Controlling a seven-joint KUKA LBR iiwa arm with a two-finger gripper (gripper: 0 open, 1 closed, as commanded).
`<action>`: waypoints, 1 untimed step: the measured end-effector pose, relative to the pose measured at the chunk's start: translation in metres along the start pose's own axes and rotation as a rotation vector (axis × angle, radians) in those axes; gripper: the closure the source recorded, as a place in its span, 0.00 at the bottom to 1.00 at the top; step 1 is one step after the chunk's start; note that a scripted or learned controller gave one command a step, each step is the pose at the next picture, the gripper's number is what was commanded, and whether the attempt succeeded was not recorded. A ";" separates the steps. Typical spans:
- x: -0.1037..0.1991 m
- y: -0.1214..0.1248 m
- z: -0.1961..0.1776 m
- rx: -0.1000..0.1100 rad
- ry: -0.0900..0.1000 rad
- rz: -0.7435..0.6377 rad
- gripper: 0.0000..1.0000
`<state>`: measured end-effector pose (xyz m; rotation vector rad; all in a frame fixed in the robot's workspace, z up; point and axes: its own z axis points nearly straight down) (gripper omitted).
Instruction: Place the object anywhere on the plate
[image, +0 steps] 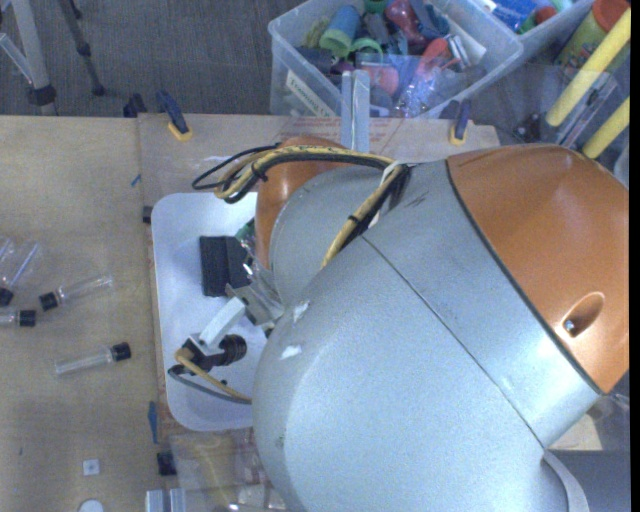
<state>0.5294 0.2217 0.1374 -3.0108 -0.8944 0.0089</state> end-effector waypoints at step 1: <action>-0.024 -0.020 -0.118 -0.002 0.001 -0.264 1.00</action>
